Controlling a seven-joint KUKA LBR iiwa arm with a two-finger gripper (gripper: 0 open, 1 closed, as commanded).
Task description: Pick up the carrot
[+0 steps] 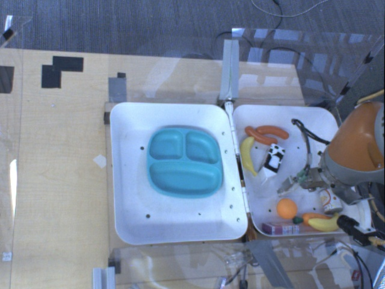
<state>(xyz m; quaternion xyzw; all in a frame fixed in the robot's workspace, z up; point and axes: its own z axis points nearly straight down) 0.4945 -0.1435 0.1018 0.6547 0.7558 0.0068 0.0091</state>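
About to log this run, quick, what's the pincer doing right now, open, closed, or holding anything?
Pincer: cannot be told; it hangs low over the right bin, apart from the carrot.

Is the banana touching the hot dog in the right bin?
Cannot tell. In the camera view the banana's upper end sits right under the hot dog's left end with no clear gap, but the slant leaves contact uncertain.

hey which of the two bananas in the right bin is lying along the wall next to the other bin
The banana at the right bin's left wall, just below the hot dog. The other banana lies near the bin's front right corner, beside the carrot.
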